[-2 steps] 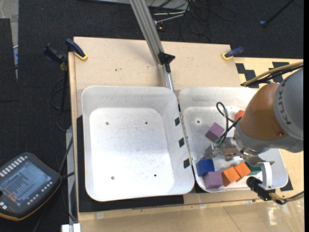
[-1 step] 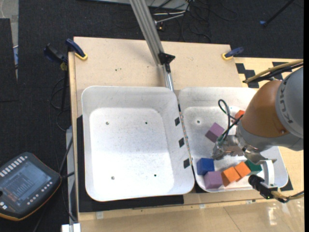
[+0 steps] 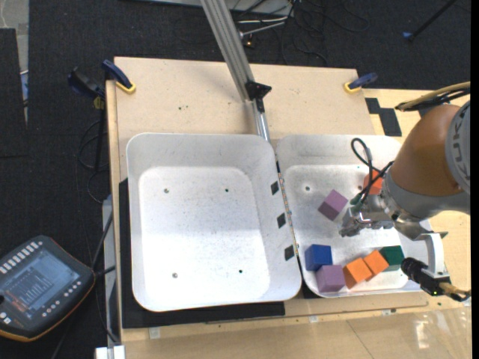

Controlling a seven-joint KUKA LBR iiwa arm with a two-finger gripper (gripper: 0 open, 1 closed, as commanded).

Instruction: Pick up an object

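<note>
The right bin holds several blocks. A purple block lies near the bin's middle. Along the front edge sit a blue block, another purple block, an orange block and a green block. A bit of orange peeks out beside the arm's wrist. My gripper hangs low over the right bin, just right of the middle purple block and apart from it. The grey arm with its orange band reaches in from the right and covers the bin's right side.
The left bin sits beside the right one on the wooden bench. A metal pole slants across the back of the bench. Clamps mark the bench's far corners. A teach pendant lies at the lower left.
</note>
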